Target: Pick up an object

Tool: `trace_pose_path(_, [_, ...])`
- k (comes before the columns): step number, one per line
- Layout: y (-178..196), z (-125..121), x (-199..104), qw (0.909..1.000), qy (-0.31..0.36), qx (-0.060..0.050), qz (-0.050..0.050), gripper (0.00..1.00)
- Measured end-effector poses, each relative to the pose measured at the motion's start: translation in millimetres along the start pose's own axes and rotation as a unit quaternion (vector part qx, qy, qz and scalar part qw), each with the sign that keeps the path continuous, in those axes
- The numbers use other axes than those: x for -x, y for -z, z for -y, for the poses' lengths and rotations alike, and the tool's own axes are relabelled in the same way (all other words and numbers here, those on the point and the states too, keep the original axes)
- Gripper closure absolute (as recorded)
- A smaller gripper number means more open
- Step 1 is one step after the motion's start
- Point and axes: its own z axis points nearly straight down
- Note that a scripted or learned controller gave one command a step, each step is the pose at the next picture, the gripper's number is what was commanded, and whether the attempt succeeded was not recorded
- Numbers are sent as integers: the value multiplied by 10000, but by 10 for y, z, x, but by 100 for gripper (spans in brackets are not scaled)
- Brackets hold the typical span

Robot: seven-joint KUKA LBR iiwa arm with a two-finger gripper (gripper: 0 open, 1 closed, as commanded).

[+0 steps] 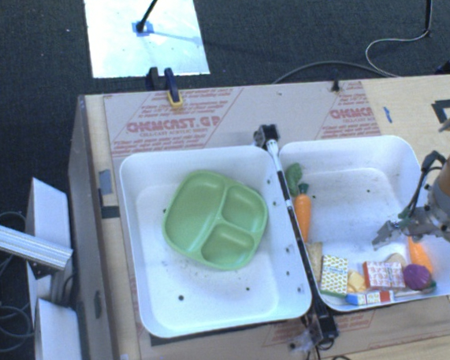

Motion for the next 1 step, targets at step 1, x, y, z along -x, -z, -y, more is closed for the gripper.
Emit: trace_pose_path(1, [104, -11, 1, 10000, 2, 14, 3, 100])
